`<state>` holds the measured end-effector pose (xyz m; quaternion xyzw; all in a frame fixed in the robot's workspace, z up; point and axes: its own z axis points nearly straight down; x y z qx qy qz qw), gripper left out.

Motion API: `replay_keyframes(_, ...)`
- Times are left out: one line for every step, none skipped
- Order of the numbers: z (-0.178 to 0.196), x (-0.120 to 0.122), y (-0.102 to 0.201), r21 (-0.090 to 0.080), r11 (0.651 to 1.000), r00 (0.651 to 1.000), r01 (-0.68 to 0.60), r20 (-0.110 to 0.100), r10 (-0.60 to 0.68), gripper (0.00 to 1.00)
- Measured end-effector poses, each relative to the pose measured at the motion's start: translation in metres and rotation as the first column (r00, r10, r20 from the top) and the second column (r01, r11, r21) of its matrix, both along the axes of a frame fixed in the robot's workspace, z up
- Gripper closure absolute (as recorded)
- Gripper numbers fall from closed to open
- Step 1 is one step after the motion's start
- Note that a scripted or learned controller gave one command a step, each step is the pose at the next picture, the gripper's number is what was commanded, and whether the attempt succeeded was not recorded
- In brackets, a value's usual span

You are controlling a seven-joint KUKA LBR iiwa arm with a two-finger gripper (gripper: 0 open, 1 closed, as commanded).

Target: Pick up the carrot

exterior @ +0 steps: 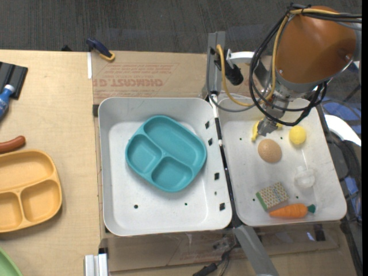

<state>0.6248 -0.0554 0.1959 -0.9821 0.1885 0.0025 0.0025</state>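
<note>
We see two white bins side by side on the bench, a yellow tray at its left edge.

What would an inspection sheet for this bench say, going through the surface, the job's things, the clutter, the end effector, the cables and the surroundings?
Surface: two white bins side by side; left bin holds a teal divided plate, right bin holds the small items.
Job's things: carrot lies flat near the right bin's front edge, untouched.
Clutter: scrubbing sponge just behind the carrot, egg, lemon, a clear item.
End effector: end effector hangs over the bin's back, near the egg, far from the carrot.
Cables: black and yellow cables loop around the wrist.
Surroundings: orange divided tray, cardboard sheet.
</note>
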Motion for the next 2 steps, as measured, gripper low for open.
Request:
replay_keyframes(0.101, -0.05, -0.046, 0.0, 0.984, 0.984, -0.177, 0.006, 0.177, 1.0)
replay_keyframes(0.062, -0.057, 0.006, 0.0, 1.0, 1.0, 0.002, -0.001, -0.002, 1.0)
